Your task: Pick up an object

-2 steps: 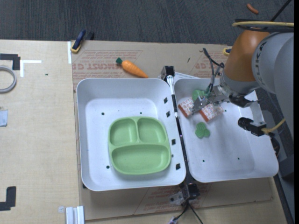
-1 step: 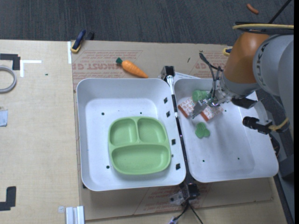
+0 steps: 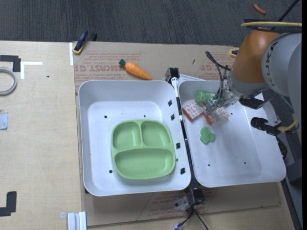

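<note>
Two bins (image 3: 91,143) (tool (image 3: 214,105) rightward)

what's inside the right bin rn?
Right bin holds a small green toy, a red-and-white patterned piece and a pale green item. The claw sits over them, covering whatever lies directly beneath it.

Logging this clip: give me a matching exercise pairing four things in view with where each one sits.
Things:
1. divided green plate
2. toy carrot
3. small green toy
4. gripper

Places:
A. on the cardboard behind the left bin
B. over the red-and-white box in the right bin
C. in the left bin
D. on the right bin's floor, lying alone

Pairs: 1-C, 2-A, 3-D, 4-B
</note>
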Controlling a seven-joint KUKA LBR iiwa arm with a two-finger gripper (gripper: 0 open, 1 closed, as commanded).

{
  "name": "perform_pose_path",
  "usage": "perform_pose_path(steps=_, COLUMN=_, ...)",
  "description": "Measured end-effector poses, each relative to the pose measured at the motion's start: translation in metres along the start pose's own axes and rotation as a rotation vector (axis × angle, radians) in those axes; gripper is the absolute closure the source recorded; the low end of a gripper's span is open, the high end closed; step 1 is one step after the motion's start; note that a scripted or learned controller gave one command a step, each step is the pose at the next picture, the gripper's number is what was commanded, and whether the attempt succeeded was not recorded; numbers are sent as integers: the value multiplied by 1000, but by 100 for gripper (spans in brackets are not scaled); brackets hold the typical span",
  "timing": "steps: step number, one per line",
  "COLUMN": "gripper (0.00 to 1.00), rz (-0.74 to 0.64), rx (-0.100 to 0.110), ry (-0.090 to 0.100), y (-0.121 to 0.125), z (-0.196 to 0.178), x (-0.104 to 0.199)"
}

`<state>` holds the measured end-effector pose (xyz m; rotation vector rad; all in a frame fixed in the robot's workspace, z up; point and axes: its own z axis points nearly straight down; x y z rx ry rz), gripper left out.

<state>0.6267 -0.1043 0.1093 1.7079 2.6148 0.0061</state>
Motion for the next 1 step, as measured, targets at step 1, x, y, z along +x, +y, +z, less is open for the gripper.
perform_pose_path(steps=1, gripper=0, rz=0, rx=0, ry=0, y=0, z=0, x=0)
